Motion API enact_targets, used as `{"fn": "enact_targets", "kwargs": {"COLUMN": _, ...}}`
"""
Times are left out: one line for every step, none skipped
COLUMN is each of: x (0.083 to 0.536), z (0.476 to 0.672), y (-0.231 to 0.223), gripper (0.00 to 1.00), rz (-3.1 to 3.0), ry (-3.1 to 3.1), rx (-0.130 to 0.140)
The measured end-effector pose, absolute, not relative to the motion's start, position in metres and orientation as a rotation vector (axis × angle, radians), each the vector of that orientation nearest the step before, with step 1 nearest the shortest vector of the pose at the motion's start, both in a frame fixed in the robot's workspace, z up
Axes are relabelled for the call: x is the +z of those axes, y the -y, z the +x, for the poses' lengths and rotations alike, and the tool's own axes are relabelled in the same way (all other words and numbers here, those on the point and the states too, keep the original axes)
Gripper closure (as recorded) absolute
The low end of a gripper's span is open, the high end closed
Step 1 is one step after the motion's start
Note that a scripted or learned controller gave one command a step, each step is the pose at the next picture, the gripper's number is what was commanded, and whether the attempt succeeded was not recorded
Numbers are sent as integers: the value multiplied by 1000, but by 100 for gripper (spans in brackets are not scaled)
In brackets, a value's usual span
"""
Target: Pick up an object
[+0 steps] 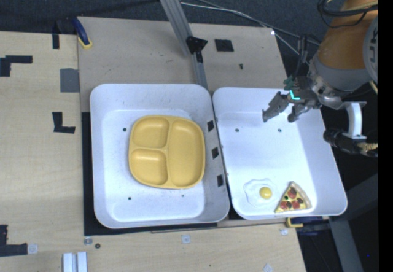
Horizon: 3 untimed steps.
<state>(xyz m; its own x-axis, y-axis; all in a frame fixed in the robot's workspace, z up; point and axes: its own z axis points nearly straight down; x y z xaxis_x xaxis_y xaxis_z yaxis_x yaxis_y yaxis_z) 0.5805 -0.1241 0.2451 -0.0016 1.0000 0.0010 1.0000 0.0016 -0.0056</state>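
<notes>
So the gripper [285, 110] sits over the top right part of the right bin [279, 148], up near its far edge, with both dark fingers [274, 107] spread apart and nothing between them. The arm [344, 43] comes in from the right, its orange band up by the corner.

The stuff to grab is down at the near end of that same bin: a toy fried egg [260, 192] lying flat, and a pizza slice [293, 198] just beside it on the right, close to the bin's front rim. Both are well apart from the gripper.

The left bin [110, 142] has a yellow divided plate [166, 151] sitting about in the middle, three compartments facing up. A metal bar [175, 10] slants down to where the bins meet.
</notes>
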Motion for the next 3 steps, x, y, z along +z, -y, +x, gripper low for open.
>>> {"fn": "enact_targets", "kwargs": {"x": 247, "z": 581, "y": 124, "gripper": 0, "rz": -2218, "ry": 2223, "rx": 1}}
{"fn": "enact_targets", "kwargs": {"x": 200, "z": 583, "y": 117, "gripper": 0, "rz": -2217, "ry": 2220, "rx": 7}}
{"fn": "enact_targets", "kwargs": {"x": 145, "z": 572, "y": 113, "gripper": 0, "rz": -2217, "ry": 2220, "rx": 6}}
